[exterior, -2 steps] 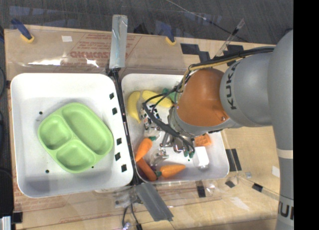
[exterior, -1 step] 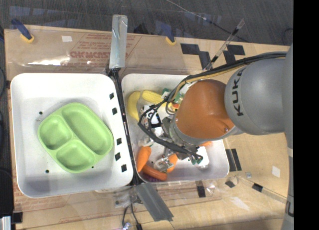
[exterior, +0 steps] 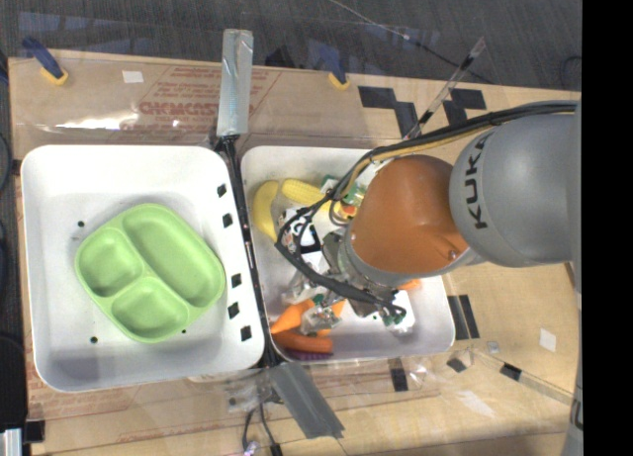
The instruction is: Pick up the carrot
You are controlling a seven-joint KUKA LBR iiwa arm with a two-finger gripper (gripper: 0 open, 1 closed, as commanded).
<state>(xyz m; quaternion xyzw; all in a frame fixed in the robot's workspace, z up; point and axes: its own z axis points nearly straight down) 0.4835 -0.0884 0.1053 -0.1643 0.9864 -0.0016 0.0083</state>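
- Wooden table [exterior: 119,98], two white bins; green divided plate [exterior: 148,271] in the left bin [exterior: 45,246].
- Carrot [exterior: 289,319] low in the right bin [exterior: 435,330], just beside the jaws [exterior: 321,314].
- Jaws state: cannot tell, wrist hides them.

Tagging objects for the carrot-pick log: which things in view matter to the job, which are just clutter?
Job:
carrot, orange, near the right bin's front edge
gripper, down in that bin beside the carrot

Just lying about:
banana, right bin
purple item in front of the carrot
green divided plate, left bin
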